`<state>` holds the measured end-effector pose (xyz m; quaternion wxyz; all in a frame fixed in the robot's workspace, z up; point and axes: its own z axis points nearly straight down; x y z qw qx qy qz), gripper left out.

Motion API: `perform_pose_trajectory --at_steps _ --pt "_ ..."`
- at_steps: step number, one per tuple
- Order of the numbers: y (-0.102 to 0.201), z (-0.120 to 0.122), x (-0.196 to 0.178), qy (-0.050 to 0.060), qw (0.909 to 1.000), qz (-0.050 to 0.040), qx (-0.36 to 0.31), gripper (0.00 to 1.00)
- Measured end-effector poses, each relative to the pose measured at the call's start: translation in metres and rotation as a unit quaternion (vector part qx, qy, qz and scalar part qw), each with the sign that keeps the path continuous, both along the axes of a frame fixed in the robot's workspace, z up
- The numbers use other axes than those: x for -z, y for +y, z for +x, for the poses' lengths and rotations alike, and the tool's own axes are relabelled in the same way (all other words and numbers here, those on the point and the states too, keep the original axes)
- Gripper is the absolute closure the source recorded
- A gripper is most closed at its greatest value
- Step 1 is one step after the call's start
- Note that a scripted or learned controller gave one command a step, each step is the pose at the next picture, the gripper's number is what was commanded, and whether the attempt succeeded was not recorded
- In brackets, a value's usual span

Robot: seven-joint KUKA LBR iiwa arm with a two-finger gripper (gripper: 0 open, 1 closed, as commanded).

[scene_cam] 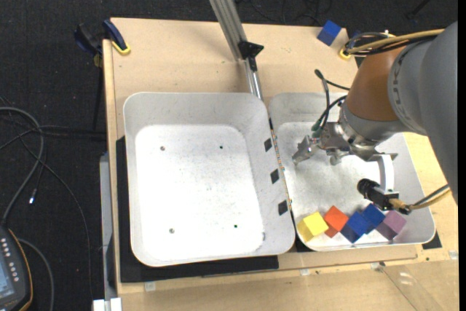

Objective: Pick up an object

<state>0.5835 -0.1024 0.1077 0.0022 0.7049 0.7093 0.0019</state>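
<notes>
The grey arm with its orange band (378,87) reaches over the right shallow white bin (291,107). Its two-finger gripper (304,151) hangs above bare floor, jaws spread, pinching nothing. Small yellow (314,226), orange (336,219), blue (362,223) and purple (392,223) blocks line the bin's near wall.

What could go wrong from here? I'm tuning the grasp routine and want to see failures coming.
1. The yellow block, orange block, blue block and purple block sit packed together, so fingers may wedge between neighbours or nudge them instead of gripping one.
2. They lie against the right bin's near wall, which could block a finger.
3. The gripper hangs apart from the cluster, so closing here would likely grab nothing.
</notes>
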Motion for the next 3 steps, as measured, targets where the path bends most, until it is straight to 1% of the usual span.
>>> perform_pose_trajectory --at_steps 1,2,3 --pt "-0.001 -0.002 -0.009 0.002 1.0000 -0.0003 0.000 1.00" --pt "-0.001 -0.002 -0.019 0.002 1.0000 -0.0005 -0.001 1.00" --pt "-0.014 0.055 -0.170 -0.003 1.0000 -0.0015 0.001 1.00"
